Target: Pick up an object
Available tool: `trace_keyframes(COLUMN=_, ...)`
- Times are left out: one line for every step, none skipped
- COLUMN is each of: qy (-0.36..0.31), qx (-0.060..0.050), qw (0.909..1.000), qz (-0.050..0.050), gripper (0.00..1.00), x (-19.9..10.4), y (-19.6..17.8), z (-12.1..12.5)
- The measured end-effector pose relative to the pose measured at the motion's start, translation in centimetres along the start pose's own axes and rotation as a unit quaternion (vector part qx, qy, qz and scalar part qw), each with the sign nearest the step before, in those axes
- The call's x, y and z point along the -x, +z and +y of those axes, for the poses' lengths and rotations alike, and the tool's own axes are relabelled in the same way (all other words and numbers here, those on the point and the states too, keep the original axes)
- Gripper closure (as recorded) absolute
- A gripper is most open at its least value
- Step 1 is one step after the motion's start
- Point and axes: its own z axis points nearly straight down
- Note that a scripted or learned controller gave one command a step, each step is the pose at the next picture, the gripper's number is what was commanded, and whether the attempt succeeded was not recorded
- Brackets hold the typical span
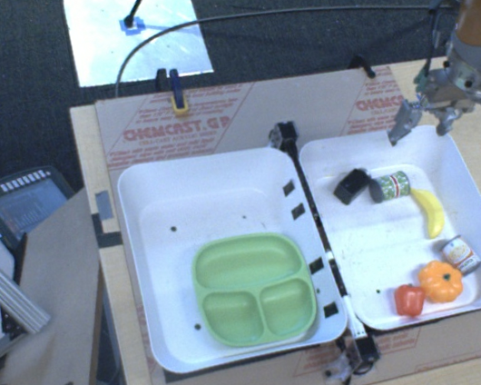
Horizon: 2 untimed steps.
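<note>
Altogether two cans (393, 185), one banana (429, 211), perhaps one pumpkin (441, 281).

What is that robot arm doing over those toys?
The gripper hangs open above the far edge of the right bin, with nothing between its fingers. Inside that bin lie a black block, a small can, a banana, another can, a little pumpkin and a red pepper. The left bin holds a green divided plate. Nothing is picked up yet.
</note>
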Motion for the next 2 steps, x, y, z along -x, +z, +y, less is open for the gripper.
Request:
trace_keyframes(qy=-0.001, qx=0.006, qw=1.0000, qz=-0.001, gripper=0.00, x=0.0, y=-0.8, z=0.2)
trace_keyframes(qy=0.000, qx=0.005, qw=1.0000, qz=-0.001, gripper=0.00, x=-0.1, y=3.5, z=-0.2)
